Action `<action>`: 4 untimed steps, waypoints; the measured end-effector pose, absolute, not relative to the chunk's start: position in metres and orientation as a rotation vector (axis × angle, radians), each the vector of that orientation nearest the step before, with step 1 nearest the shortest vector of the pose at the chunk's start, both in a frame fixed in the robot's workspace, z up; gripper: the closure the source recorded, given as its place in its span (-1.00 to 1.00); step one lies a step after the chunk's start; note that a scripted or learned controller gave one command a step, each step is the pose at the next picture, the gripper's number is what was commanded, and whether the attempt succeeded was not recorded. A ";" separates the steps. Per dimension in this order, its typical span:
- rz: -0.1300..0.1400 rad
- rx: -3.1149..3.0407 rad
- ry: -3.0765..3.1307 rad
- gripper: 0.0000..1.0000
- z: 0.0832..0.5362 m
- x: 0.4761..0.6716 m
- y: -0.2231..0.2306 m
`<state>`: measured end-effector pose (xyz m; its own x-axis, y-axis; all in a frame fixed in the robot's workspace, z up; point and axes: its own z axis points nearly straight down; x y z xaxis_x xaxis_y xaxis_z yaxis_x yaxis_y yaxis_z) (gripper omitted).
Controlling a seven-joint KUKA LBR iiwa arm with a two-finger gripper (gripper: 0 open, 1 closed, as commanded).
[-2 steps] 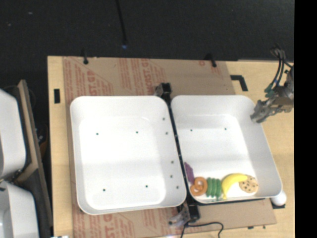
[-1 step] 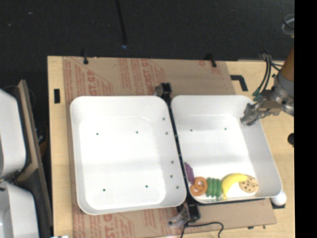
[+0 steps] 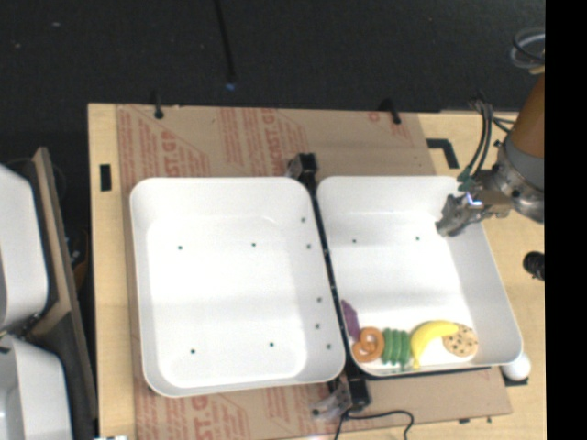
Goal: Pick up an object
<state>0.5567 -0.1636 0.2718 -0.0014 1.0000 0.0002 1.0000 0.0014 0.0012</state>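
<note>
- the bench is covered with a brown cardboard sheet with red print, and it carries the two white bins side by side.
- the left bin is the bigger white area in the view, with only small dark dots on its floor.
- the right bin holds all the objects, gathered along its near edge.
- the arm comes in from the right, over the far right corner of the right bin.
- the gripper hangs over that far right corner; it holds nothing, and i cannot tell how it is set.
- the yellow banana lies well apart from the gripper, near the front wall.
- the green piece is just beside the banana.
- the orange ring touches the green piece.
- the cookie rests against the banana.
- the purple piece lies by the left wall.
</note>
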 end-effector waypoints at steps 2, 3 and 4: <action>0.000 2.219 2.223 1.00 0.244 0.561 -0.109; 0.001 2.222 2.219 1.00 0.257 0.579 -0.135; 0.002 2.219 2.222 1.00 0.270 0.571 -0.112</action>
